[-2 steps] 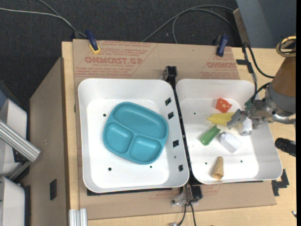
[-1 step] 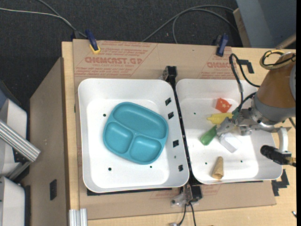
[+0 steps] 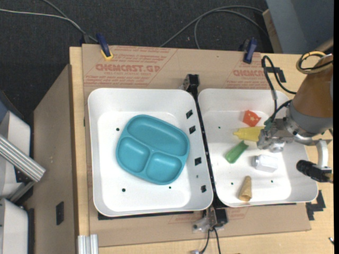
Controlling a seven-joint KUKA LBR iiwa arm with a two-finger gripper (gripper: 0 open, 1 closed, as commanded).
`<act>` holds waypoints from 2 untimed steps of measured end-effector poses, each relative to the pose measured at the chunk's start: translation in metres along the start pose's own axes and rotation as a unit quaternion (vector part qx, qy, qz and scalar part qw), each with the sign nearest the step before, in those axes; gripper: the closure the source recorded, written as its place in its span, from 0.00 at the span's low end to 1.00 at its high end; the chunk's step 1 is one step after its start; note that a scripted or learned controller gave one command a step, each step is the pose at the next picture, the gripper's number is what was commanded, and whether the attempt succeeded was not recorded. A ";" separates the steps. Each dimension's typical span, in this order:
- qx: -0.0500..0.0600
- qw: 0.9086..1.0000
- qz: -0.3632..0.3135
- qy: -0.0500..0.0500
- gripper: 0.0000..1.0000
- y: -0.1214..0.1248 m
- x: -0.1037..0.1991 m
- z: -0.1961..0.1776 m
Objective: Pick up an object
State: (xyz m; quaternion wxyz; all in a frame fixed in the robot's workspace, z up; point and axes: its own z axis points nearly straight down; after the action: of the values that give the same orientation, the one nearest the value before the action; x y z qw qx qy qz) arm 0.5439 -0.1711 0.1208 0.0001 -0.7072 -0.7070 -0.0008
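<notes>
- Nearest the camera, one tan cone-shaped piece (image 3: 244,189) is lying at the right bin's (image 3: 225,194) front.
- Gripper (image 3: 269,140) is hovering low by the yellow piece (image 3: 248,135), whose long axis is running leftward from it; how far the jaws are open I cannot tell.
- Also lying there: one green piece (image 3: 235,152), one orange piece (image 3: 251,117), one white block (image 3: 265,163).
- One blue divided plate (image 3: 152,148) is sitting in the left bin (image 3: 100,157).

Teal divided tray (image 3: 152,148) in left bin (image 3: 100,142); blue clamps (image 3: 104,45) on cardboard (image 3: 132,65) w/ cables.
</notes>
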 end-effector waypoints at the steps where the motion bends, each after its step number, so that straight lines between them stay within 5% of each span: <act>1: -0.002 1.000 0.000 -0.002 1.00 -0.004 -0.006 -0.046; 2: -0.004 1.000 -0.001 -0.002 1.00 -0.004 -0.002 -0.110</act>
State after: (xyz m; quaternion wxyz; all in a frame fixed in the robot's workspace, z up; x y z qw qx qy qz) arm 0.5401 -0.1728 0.2310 -0.0037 -0.7063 -0.7079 -0.0021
